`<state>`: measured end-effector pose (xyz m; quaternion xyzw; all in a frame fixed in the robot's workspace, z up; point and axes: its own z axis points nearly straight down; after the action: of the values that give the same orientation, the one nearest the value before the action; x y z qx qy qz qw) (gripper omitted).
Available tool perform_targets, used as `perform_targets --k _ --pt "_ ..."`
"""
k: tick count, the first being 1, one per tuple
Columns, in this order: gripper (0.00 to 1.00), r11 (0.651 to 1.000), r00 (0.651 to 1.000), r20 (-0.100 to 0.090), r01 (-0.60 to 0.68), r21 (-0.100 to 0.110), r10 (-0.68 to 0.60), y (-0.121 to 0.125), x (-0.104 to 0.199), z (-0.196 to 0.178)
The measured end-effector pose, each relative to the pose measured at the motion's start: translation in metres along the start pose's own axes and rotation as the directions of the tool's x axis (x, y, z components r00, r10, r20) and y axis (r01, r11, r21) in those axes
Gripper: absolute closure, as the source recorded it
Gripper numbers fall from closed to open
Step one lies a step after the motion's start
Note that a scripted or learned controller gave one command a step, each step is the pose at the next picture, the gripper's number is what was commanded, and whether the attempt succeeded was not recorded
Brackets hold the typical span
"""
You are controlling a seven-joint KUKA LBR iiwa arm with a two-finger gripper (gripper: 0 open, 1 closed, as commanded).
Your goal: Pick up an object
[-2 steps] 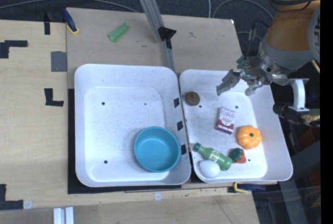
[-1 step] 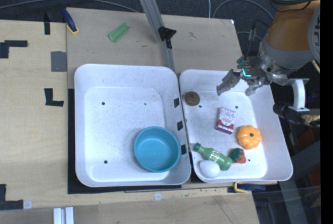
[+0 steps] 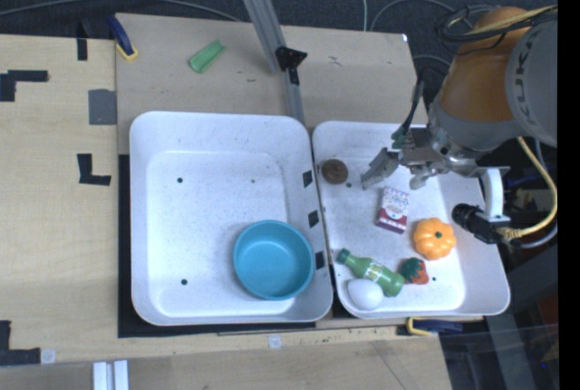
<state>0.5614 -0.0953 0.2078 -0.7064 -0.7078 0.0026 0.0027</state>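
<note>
In the right bin (image 3: 480, 288), a small red and white carton (image 3: 393, 209) lies flat, just below the hand (image 3: 399, 172); its long axis runs roughly up and down the view, leaning slightly. The hand hovers above it with its two fingers spread apart, and nothing sits between them. An orange pumpkin (image 3: 434, 238) rests just right of the carton, and a green bottle (image 3: 372, 269) lies below it.

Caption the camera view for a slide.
Open hand above the red-and-white box in the right bin; blue bowl in the left.
</note>
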Motion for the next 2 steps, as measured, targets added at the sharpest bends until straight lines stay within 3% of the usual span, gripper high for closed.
perform_targets --k 1,2 --pt "0.00 1.000 1.000 0.000 -0.001 0.001 0.001 0.001 -0.002 0.064" --pt "0.00 1.000 1.000 0.006 -0.002 -0.015 0.002 0.004 -0.004 0.111"
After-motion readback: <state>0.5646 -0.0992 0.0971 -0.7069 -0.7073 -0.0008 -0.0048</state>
